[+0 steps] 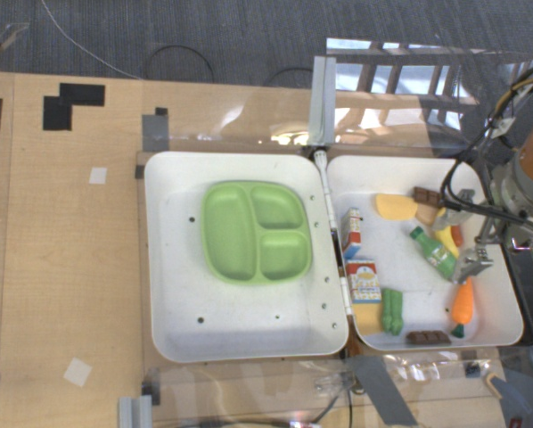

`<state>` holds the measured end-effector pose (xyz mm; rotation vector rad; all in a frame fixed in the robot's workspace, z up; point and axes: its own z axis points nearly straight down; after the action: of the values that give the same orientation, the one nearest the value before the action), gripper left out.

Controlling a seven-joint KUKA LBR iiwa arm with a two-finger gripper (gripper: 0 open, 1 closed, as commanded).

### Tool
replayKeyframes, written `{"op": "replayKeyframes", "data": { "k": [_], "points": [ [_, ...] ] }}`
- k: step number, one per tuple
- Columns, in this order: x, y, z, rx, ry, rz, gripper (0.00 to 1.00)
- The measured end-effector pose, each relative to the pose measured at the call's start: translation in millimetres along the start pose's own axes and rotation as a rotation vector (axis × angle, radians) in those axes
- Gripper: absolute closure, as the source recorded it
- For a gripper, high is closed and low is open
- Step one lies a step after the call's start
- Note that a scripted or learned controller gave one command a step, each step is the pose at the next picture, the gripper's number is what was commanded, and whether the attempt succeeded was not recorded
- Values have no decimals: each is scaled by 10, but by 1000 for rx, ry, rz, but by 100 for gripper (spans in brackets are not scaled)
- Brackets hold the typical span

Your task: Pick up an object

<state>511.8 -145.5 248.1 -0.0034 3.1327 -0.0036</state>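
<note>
One green plate [254, 232] (three compartments), one carrot [463, 303], two cartons [362, 281]; pincer [474, 264], grip impossible to tell.

1. The 2 bins, left bin [173, 266] and right bin [498, 324], look like smooth white plastic with a faint sheen.
2. The green divided plate [253, 232] is smooth, slightly glossy plastic.
3. The bench [61, 266] shows pale matt wood grain.
4. The gripper [473, 264] looks like bare shiny metal.
5. The carrot [463, 303] looks like smooth plastic.
</note>
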Motion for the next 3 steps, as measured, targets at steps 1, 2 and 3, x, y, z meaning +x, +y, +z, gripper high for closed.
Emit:
{"op": "replayKeyframes", "data": {
  "k": [1, 2, 3],
  "points": [
    [-11, -243, 683, -2, 4, -130, 0],
    [-411, -581, 1386, 9, -29, -32, 0],
    [-387, -600, 1426, 11, -44, -1, 0]
  ]
}}
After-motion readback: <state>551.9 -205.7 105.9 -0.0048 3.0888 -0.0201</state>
